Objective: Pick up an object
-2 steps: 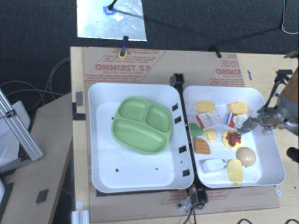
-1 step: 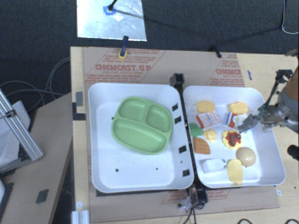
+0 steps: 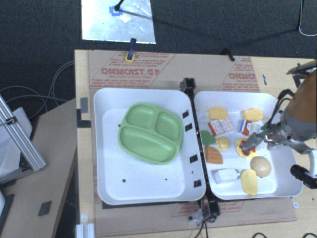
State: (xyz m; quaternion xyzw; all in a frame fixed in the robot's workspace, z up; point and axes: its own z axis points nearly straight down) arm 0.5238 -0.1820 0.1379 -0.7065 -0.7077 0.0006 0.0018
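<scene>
A small red-and-yellow toy point(image 3: 242, 149) lay near the middle of the right-hand white bin point(image 3: 285, 185), directly beneath the tip of the robot's claw point(image 3: 251, 142), which reached in from the right and hung low over the clutter; whether the claw's tips were spread or closed, or had any grip on the toy, could not be made out from above. Around that spot sat the rest of the bin's play food: a round tan ball point(image 3: 261, 165) just below and to the right, a pale yellow piece point(image 3: 249, 182) below it near the front wall, and a white block point(image 3: 226, 174) to its left. An orange wedge point(image 3: 214, 155) and a small yellow lump point(image 3: 223, 143) rested to the left of the toy, with a green scrap point(image 3: 207, 138) against the bin's left wall. Further back were a red-and-white packet point(image 3: 221, 127), a yellow piece point(image 3: 218, 114) behind it, and another yellow piece point(image 3: 253, 114) toward the rear right. The grey arm point(image 3: 302, 114) filled the bin's right side. In the left-hand white bin point(image 3: 106, 182), well apart from the food, a green divided plate point(image 3: 150, 132) lay flat. Both bins sat side by side on a brown board point(image 3: 163, 69) atop the worktop, a shiny metal sheet point(image 3: 118, 14) beyond it on dark carpet.
</scene>
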